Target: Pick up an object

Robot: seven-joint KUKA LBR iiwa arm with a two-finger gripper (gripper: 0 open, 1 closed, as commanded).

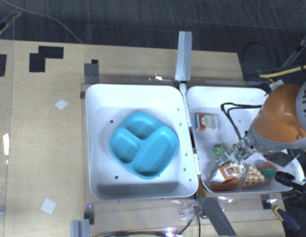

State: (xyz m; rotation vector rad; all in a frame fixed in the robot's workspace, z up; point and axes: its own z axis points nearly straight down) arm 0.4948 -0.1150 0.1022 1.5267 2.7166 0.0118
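Observation:
The right bin (251,98) holds several small toy foods. A white and orange carton (206,121) lies near its back left. A green broccoli piece (220,151) sits mid-bin, with an orange and white box (230,171) and a brown sausage (224,184) in front of it. A pizza slice (252,177) and a red and green piece (268,172) lie at the front right. My gripper (237,155) reaches in from the right and hangs low just right of the broccoli, above the orange box. The arm's orange band hides the bin's right side.
The left bin (101,107) holds a blue divided plate (144,144) in its middle. A metal post (184,56) stands behind the wall between the bins. A black cable (231,113) loops over the right bin's back.

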